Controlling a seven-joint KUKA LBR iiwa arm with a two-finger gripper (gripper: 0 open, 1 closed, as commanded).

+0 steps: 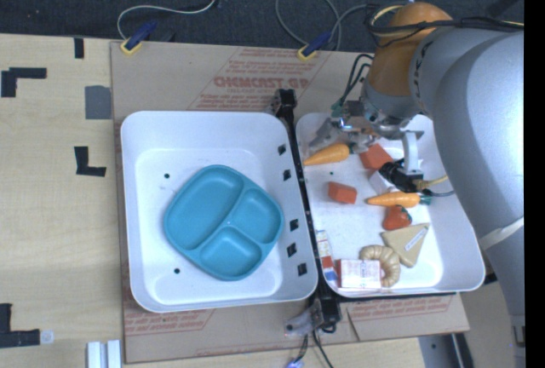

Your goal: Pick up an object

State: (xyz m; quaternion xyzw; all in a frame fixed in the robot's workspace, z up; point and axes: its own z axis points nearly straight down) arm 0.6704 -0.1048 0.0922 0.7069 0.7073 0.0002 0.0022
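- Arm (477,102), grey, nearest the lens, reaches over right bin (460,260).
- Left bin (140,145) holds 1 blue divided plate (223,221).
- Gripper (345,129) at right bin's far-left corner, just above a carrot (328,156); finger state: cannot tell.
- Second carrot (393,199) lies mid-bin.

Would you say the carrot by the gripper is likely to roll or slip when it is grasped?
The carrot is tapered and round-bodied, so it would probably roll or pivot if nudged on the right bin's smooth floor. It looks like rigid, light toy food, so it should keep its shape. Its narrowing form might squirt out of the gripper.
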